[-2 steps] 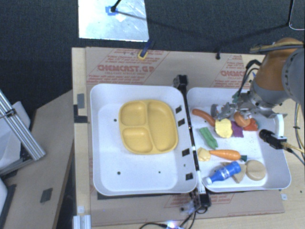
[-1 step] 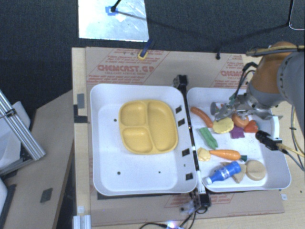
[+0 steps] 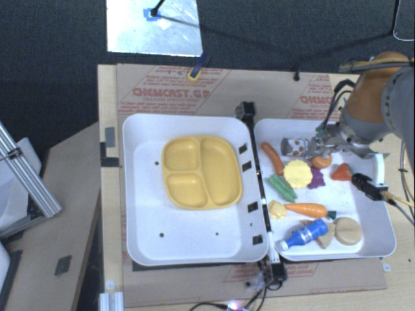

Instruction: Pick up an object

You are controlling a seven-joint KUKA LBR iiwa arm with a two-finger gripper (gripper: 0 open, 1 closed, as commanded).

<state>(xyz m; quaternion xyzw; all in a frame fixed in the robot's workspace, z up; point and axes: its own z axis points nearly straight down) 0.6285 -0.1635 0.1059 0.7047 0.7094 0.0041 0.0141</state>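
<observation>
The right bin [image 3: 389, 238] holds several toy foods. My gripper [image 3: 319, 149] hangs low over its far side, between a small can [image 3: 295, 147] lying on its side and a red strawberry piece [image 3: 341, 171]. A round orange piece [image 3: 321, 161] sits right under the gripper. In front of it lie a yellow lumpy piece [image 3: 297, 173] and a purple piece [image 3: 316, 179]. An orange sausage [image 3: 273, 157], a green bean pod [image 3: 281, 186], a carrot [image 3: 306, 208], a blue bottle [image 3: 303, 233] and a tan disc [image 3: 347, 230] lie nearer the front.
The left bin [image 3: 139, 238] holds a yellow divided plate [image 3: 201, 172]. A black hinged divider [image 3: 256, 173] runs between the two bins. A small yellow piece [image 3: 277, 208] lies by the carrot's left end. The arm's orange band [image 3: 369, 96] rises at the right.
</observation>
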